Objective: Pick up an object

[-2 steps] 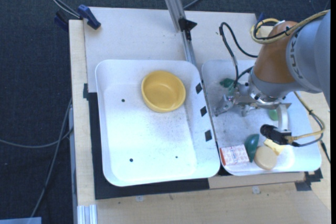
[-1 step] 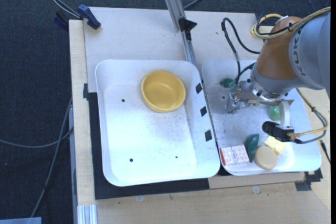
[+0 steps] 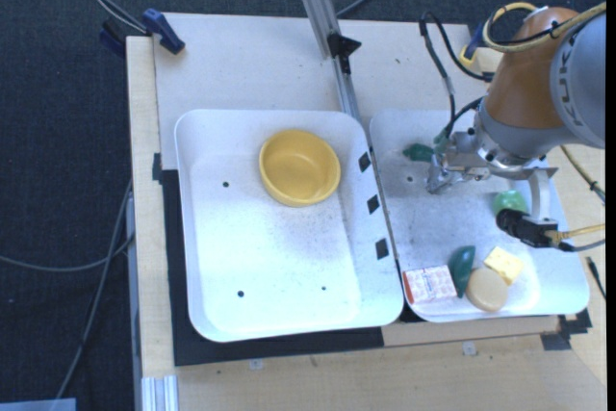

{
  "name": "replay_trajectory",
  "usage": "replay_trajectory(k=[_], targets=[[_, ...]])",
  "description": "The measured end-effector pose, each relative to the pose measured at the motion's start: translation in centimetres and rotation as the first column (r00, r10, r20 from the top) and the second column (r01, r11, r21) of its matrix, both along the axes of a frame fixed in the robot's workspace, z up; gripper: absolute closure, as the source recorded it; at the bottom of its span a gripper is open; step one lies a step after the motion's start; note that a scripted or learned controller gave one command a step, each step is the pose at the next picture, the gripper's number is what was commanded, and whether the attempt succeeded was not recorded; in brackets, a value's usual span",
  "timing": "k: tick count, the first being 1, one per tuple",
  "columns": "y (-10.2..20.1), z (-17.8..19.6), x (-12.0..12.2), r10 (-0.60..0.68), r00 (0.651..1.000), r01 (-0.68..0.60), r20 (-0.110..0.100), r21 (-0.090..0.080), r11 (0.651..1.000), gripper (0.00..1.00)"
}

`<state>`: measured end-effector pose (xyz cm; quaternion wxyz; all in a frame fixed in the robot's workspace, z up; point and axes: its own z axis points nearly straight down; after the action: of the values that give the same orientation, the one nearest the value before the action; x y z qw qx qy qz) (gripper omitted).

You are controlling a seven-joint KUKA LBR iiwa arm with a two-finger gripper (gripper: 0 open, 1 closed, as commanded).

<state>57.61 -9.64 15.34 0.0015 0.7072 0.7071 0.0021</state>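
Objects for picking lie in the right bin (image 3: pixel 404 236): a red-and-white packet (image 3: pixel 429 285) at the near edge, a dark green piece (image 3: pixel 461 259) just beside it, a round tan piece (image 3: pixel 486 291) touching a pale yellow block (image 3: pixel 503 263), a bright green piece (image 3: pixel 508 202) under the arm, and another dark green piece (image 3: pixel 418 151) at the far left of that bin. Low over the bin's far half hangs the gripper (image 3: pixel 441 180), its metal fingers pointing down toward the bin floor; from where I stand I cannot tell how wide they are, and nothing shows between them. It sits just to the near right of the far dark green piece, apart from it. The left bin (image 3: pixel 279 303) holds a yellow bowl (image 3: pixel 299 166), upright, in its far part. Both bins rest on a pale bench (image 3: pixel 241 53) with a blue clamp (image 3: pixel 164 30) at its far left corner and dark carpet around.
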Motion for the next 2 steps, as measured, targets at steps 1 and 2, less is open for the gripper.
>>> replay_trajectory(k=[1,2], targets=[[0.1,6.6,0.8,0.001,1.000,-0.001,0.004,0.000,1.000,1.00],[0.1,9.1,1.0,0.002,1.000,-0.002,0.002,-0.001,1.000,1.00]])
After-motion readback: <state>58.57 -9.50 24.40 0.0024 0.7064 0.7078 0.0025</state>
